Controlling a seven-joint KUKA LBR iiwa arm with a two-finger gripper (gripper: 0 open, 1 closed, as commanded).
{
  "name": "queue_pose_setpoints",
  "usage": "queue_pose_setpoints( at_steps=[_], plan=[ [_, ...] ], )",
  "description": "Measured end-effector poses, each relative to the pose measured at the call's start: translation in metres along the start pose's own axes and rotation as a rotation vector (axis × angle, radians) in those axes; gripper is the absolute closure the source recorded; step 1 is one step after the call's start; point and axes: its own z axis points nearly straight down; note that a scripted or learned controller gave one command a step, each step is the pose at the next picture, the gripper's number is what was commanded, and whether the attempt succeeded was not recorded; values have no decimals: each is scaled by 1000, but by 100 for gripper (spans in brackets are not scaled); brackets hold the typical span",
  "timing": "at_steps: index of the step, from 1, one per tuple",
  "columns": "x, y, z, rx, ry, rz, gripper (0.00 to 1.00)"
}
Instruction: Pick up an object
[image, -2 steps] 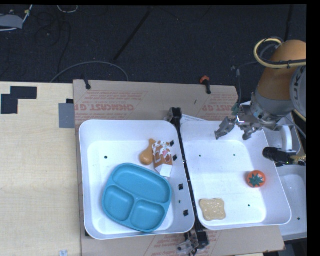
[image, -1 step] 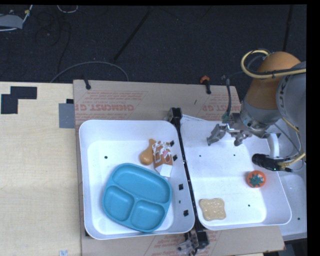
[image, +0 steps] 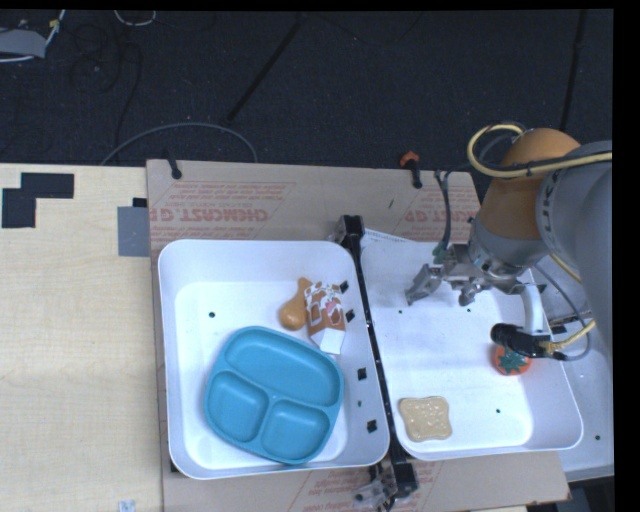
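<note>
Camera view: tan toast (image: 425, 418) (flat, square-ish).

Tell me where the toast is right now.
The toast lies flat in the right bin, near its front left corner, close to the divider between the bins and well below the gripper.

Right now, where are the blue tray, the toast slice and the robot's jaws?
Blue tray (image: 272, 394): camera view, central divider.
Toast slice (image: 425, 418): camera view, middle of its face.
Gripper (image: 443, 286): camera view, midway between its fingertips.
</note>
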Motion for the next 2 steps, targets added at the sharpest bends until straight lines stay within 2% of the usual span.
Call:
queue_pose_setpoints(
  at_steps=[1,2],
  plan=[
    [1,0,29,-1,0,0,0],
    [1,0,17,-2,0,1,100]
  ],
)
